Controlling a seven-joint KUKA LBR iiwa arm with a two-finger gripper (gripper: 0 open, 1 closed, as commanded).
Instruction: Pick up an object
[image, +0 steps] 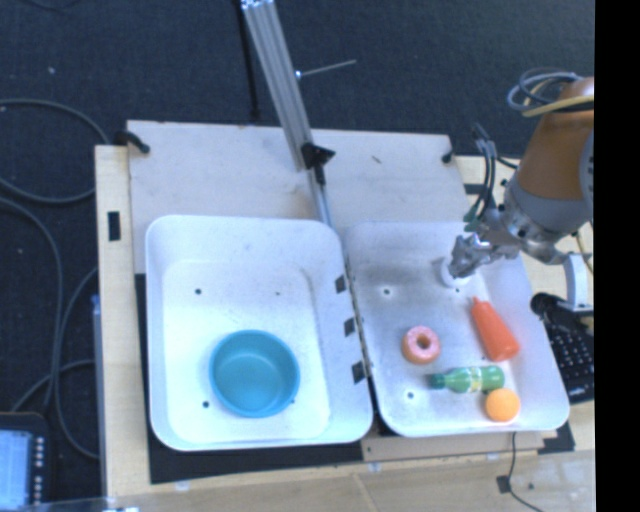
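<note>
Item: carrot (494, 330), orange, in the right bin (400, 250), toward three o'clock. We logged its long axis running from eleven to five o'clock, narrow end at eleven.

Gripper (462, 262): just beyond that narrow end, at eleven o'clock from it; whether its jaws stood apart or together we could not tell.

Step, as we judged: approach. The next move called for shifting toward five o'clock over the carrot and descending.

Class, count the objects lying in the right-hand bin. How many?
4: a carrot nearest the gripper, a pink doughnut, a green bottle and an orange ball.
</note>
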